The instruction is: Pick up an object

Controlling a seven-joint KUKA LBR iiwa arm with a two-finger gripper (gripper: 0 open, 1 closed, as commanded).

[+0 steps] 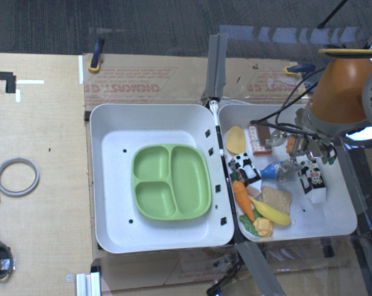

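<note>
Objects (pixel 261 193) are lying clustered in the right bin (pixel 340 217); we are seeing the gripper (pixel 297 159) hovering above them; we cannot tell its state; a green plate (pixel 171 182) is occupying the left bin (pixel 108 165).

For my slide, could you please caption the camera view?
Grey arm's pincer hovers over toy food in the right white bin; green three-compartment plastic tray sits in the left white bin.

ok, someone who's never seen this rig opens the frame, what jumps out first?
Probably the green divided plate, sitting alone in the middle of the left bin. Next, the heap of toy food along the right bin's left side: a carrot, a banana, a slice of bread. The arm's orange band looms at upper right, its claw low over that clutter.
</note>
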